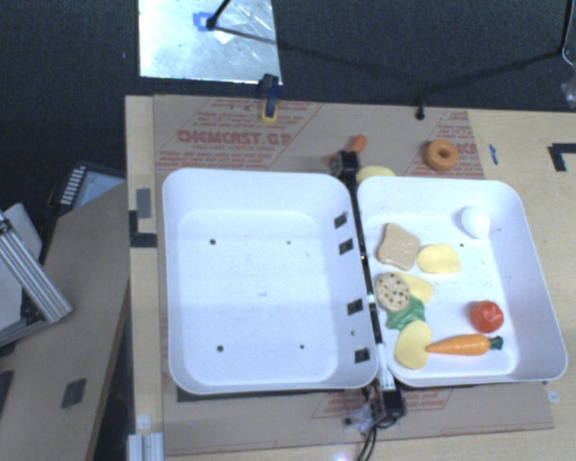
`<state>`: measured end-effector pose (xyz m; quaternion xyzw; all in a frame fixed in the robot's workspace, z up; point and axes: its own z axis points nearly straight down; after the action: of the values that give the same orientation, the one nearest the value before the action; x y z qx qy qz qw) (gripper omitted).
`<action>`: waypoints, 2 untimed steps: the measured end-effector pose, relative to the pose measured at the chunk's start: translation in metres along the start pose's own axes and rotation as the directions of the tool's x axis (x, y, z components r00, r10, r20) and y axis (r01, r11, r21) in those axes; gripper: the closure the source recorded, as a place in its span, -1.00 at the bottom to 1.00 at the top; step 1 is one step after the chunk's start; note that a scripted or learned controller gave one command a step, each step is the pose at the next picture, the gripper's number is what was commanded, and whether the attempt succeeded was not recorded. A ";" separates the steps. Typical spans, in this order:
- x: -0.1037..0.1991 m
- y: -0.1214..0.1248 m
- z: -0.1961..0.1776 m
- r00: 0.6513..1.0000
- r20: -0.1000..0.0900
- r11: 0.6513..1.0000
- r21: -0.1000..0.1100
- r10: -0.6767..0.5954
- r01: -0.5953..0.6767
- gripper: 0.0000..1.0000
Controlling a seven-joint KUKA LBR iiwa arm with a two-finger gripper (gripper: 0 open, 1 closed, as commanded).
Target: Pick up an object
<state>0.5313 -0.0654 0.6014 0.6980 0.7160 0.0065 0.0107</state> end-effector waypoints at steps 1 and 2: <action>0.000 0.000 0.000 1.000 0.000 1.000 0.001 -0.001 0.001 -1.00; 0.000 0.000 -0.011 1.000 0.001 1.000 -0.003 -0.003 0.003 1.00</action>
<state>0.5315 -0.0655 0.6128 0.6967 0.7172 0.0073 0.0123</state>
